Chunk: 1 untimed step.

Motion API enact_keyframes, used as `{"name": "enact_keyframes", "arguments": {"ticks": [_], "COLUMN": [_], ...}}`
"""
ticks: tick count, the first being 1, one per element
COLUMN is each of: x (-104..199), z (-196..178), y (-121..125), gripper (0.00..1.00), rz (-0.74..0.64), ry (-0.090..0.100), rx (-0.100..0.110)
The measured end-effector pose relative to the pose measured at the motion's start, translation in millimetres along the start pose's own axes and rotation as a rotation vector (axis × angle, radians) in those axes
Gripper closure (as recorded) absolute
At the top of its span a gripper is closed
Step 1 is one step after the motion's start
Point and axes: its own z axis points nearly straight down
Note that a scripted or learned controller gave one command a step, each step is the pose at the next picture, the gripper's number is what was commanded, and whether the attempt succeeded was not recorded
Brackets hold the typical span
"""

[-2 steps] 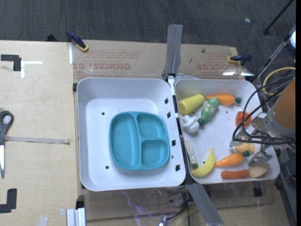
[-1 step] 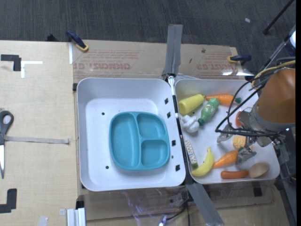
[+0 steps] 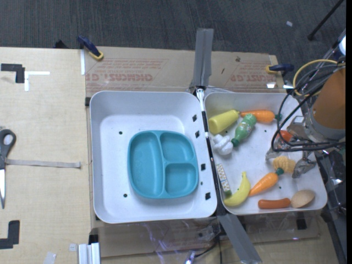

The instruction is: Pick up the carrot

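Hand [image 3: 286,162] hovers by corn [image 3: 284,163], carrot [image 3: 264,182] beside banana [image 3: 238,192].

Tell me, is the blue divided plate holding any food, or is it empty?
Empty. The blue plate in the left bin shows three bare compartments; the toy food all lies in the right bin.

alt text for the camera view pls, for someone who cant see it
A grey robot arm's gripper hangs over the right bin, above a corn cob and close to a carrot lying among toy foods. A second carrot lies at the bin's far end, and the left bin holds a blue divided plate.
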Motion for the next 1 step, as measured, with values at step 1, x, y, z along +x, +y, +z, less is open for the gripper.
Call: {"name": "enact_keyframes", "arguments": {"ticks": [1], "x": [11.0], "z": [-0.2], "y": [67.2], "gripper": [0.00], "rz": [-0.268], "ry": [0.002], "rx": [-0.002]}}
